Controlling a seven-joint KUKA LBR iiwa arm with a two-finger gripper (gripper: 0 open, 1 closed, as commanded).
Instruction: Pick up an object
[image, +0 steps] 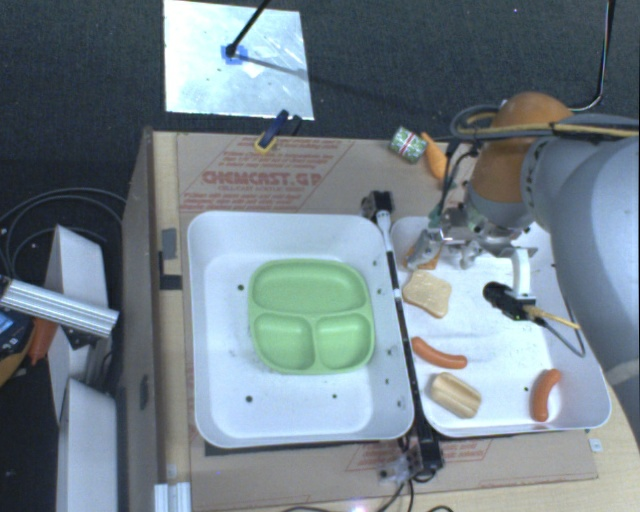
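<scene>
Gripper (443, 246) is hanging low over the far left corner of the right bin (500, 355), and whether it is open or shut I cannot tell from this slant; a small brownish piece (424, 256) is showing just under it, but whether it is being held or merely lying there is not clear.

The likeliest object for picking is the toast slice (427, 294), lying flat just beside the gripper, near the bin's left wall; a red sausage (440, 353) is lying further along that wall, a bread roll (455, 394) is sitting near the near left corner, and a second sausage (543, 394) is lying by the near right corner, well apart from the rest. The left bin (225, 300) is carrying a green divided plate (310, 315) at its middle.

The toast is looking light and probably stiff; being thin and flat on the floor, it is offering little height to pinch, so I would be closing across its two opposite edges; the wall close by is leaving little room on that side. The sausages are looking smooth and round, likely to be rolling or slipping; mid-length across the width would be the safest hold.
</scene>
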